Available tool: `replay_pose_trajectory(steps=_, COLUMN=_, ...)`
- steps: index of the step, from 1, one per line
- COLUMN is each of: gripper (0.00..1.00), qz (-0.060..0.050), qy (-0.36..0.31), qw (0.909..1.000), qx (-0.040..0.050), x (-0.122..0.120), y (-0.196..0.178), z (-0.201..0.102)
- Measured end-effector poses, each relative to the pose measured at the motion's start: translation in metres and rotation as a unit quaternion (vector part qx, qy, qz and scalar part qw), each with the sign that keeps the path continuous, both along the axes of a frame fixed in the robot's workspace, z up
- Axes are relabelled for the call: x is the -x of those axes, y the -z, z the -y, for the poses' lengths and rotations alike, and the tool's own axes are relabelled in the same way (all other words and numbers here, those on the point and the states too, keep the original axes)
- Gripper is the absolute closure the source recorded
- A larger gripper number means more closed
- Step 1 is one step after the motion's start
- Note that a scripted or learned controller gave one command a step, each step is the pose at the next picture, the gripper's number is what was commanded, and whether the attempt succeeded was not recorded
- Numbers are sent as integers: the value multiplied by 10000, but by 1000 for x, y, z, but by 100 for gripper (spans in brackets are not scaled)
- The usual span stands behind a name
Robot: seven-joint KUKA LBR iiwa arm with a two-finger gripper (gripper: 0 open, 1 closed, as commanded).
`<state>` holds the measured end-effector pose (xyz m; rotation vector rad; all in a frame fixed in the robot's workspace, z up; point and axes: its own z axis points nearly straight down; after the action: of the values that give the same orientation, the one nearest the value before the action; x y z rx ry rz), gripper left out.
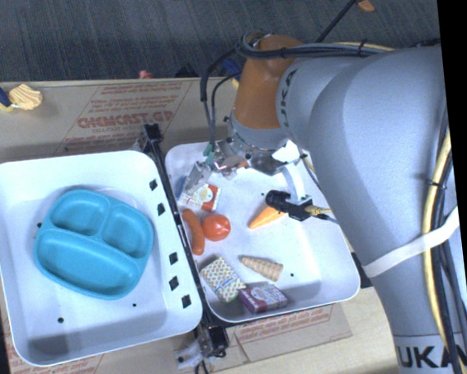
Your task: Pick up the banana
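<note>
Hand (214, 164) over right bin (330, 276)

Dark carpet floor (76, 32), cardboard-topped bench (118, 111)

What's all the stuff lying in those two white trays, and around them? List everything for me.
Bins: 2, white, side by side on the bench; left bin, right bin.
Divided plate: 1, blue, in the left bin.
Tomato: 1, red, middle of the right bin.
Carrot: 1, orange, touching the tomato's left side.
Orange cone: 1, right of the tomato.
Waffle cone: 1, tan, below the tomato.
Patterned packet: 1, near the right bin's front.
Small box: 1, purplish, at the front edge.
Carton: 1, white and red, top left of the right bin.
Cardboard: brown, under the bins.
Arm: 1, grey with an orange band.
Gripper: 1, over the right bin's back.
</note>
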<state>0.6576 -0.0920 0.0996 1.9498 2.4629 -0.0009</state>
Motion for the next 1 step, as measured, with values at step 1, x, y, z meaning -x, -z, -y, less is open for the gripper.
replay_pose_trajectory(steps=1, gripper=0, qz=-3, qy=26, qw=10000, qx=3, x=1, y=-38, z=48)
